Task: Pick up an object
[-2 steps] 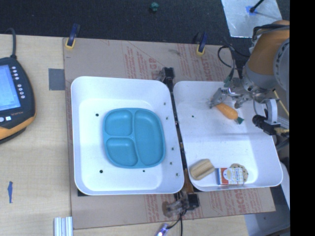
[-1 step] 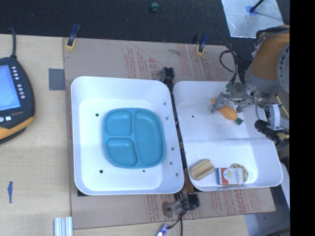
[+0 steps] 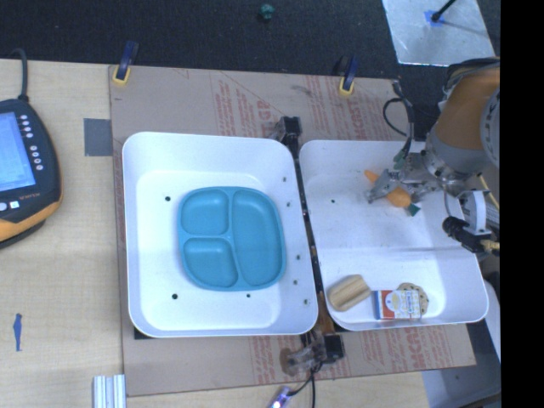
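Blue divided plate (image 3: pixel 231 237), left bin (image 3: pixel 144 308)

Arm (image 3: pixel 463 113) enters from view's right edge, upper-right area. Grey body w/ orange band above the wrist, band seen approx. at top of the visible arm. Wrist angles down and toward view's left. End effector (image 3: pixel 393 189) sits low, at the end of the wrist, pointing left-ish. Grey metal fingers (image 3: pixel 378 191) spread in a splayed shape; whether they're apart or closed can't be read from this angle. Black cables loop off the wrist on its left side, more cabling and a dark fitting hang below-right of the wrist.
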Action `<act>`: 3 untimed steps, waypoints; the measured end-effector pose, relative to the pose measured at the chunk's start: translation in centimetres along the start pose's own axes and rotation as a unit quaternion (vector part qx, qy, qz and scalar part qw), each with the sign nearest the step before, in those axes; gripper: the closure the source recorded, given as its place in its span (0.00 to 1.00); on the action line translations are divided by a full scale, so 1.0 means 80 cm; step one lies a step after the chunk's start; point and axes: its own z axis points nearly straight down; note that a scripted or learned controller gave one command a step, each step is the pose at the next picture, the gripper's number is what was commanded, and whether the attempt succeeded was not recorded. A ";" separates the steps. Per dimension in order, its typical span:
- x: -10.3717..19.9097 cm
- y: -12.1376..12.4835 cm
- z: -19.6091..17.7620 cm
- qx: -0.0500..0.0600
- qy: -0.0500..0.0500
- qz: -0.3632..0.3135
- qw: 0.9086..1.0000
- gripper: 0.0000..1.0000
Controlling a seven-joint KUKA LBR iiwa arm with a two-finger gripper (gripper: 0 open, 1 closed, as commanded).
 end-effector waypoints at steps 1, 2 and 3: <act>0.040 0.036 -0.001 -0.002 0.000 -0.001 1.000 0.00; 0.039 0.036 -0.025 -0.002 0.000 0.000 1.000 0.00; 0.001 0.035 -0.010 -0.002 0.000 0.000 1.000 0.00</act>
